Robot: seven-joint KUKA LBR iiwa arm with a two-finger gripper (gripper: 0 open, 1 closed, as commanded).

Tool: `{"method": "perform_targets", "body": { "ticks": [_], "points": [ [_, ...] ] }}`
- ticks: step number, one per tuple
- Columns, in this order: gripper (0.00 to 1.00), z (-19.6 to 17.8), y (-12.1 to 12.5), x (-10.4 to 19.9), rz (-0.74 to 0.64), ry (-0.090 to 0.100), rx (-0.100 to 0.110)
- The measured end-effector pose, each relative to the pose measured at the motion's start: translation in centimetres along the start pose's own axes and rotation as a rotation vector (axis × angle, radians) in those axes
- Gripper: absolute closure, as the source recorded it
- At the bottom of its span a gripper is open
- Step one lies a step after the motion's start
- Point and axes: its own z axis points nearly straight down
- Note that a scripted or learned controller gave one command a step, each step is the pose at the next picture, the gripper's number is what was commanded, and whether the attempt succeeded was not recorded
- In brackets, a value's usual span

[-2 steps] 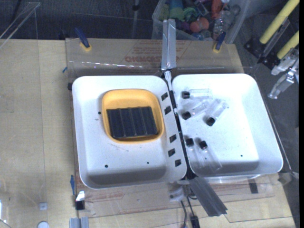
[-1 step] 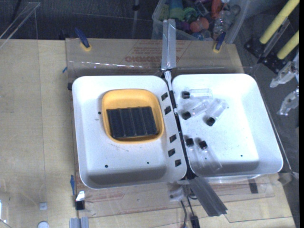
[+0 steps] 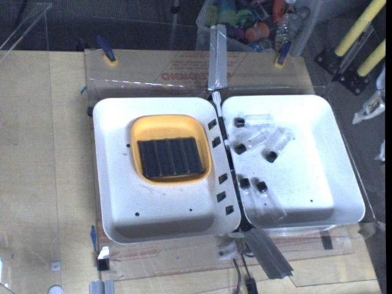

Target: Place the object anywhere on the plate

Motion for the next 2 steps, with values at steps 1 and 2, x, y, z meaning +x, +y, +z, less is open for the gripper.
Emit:
{"method": "perform_targets", "body": {
  "ticks": [1, 2],
  "points": [
    [0.0, 1.2, 0.6, 2.8, -0.337, 0.0, 0.0],
    [0.0, -1.2, 1.1, 5.0, -0.412, -0.004, 0.003]
  ]
}}
